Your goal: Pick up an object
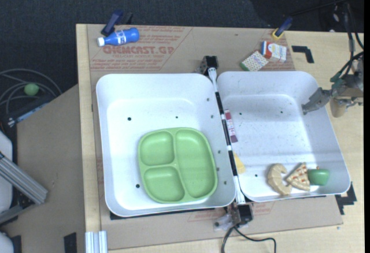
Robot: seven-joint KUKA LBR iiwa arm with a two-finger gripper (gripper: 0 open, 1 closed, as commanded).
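Three small items lie together in the near right corner of the right bin [272,87]: a tan bread-like piece [278,178], a pizza-slice toy [299,177] and a small green object [318,177]. A green divided plate [176,164] rests flat in the left bin [115,101]. My gripper [326,100] hangs over the right bin's far right rim, well behind the three items, and I see nothing in it. Most of the arm is cut off by the view's right edge.
On the bench behind the bins lie a blue and white bottle [118,37], small printed boxes [263,56] and a blue clip [282,27]. A black divider strip [224,125] runs between the bins. Cables hang at the far right.
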